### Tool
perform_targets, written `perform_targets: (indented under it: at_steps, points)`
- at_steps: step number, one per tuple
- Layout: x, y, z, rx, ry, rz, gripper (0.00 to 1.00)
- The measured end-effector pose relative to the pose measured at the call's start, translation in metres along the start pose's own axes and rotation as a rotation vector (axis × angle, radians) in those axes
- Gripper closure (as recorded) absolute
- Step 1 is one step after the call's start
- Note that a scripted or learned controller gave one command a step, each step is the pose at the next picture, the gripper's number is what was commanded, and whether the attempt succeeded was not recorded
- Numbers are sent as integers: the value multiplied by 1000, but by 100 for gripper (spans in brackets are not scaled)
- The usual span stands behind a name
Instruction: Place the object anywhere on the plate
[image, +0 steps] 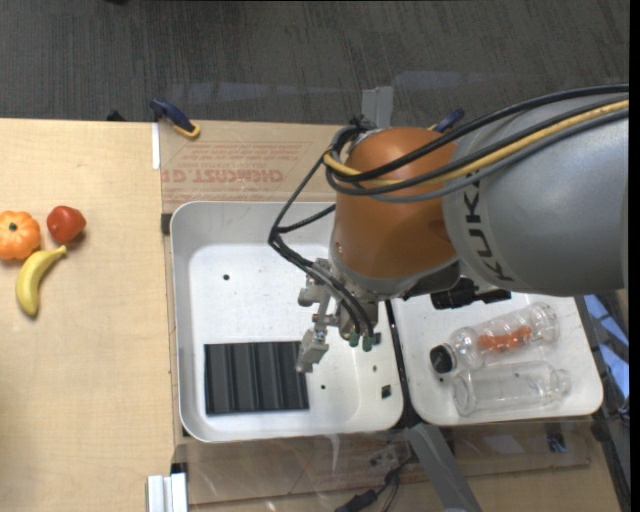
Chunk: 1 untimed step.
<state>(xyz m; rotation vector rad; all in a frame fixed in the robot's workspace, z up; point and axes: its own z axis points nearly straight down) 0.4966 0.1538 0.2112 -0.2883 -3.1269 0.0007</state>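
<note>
A black ribbed plate (255, 378) lies flat in the near left corner of the left white bin (185, 300). My gripper (335, 345) hangs low over that bin's right half, just past the plate's right edge, and one pale part of it reaches down to the plate's upper right corner. The orange wrist band and grey arm cover the bin's far right part. I see nothing clearly held at the gripper. In the right bin (590, 400) lie two clear plastic bottles, one with orange contents (500, 338) and one plain (510, 388).
Small dark specks (385, 392) lie on the left bin's floor near the gripper. On the wooden bench to the left sit an orange fruit (17, 236), a red fruit (66, 224) and a banana (34, 280). Cardboard (240, 165) lies behind the bins.
</note>
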Motion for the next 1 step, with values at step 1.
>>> perform_targets:
  at_steps: [1]
  points:
    - [6,32,66,3,1,662,0]
